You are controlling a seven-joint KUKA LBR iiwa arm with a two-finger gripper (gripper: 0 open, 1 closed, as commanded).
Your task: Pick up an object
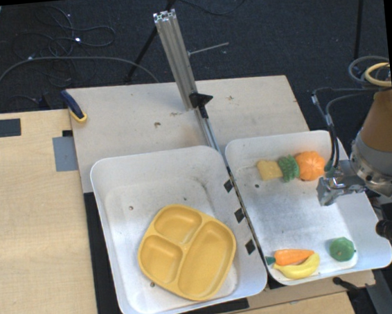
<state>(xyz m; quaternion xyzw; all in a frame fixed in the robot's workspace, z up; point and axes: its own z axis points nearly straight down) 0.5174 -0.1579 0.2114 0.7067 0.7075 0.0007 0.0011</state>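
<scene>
The right bin (292, 209) holds several toy foods. Along its far side lie a pale yellow piece (269, 169), a green broccoli (289, 167) and an orange fruit (310, 164), all in a row. Near its front edge an orange carrot (293, 255) rests on a yellow banana (299, 268), with a green round fruit (341, 248) to their right. My gripper (329, 191) hangs over the bin's right side, just below and right of the orange fruit. I see nothing held in it.
The left bin (116, 196) carries a yellow divided plate (186, 251). A metal post (179, 60) rises behind the bins, and black clips (238, 214) line the seam between them. A wooden tabletop (30, 233) lies to the left.
</scene>
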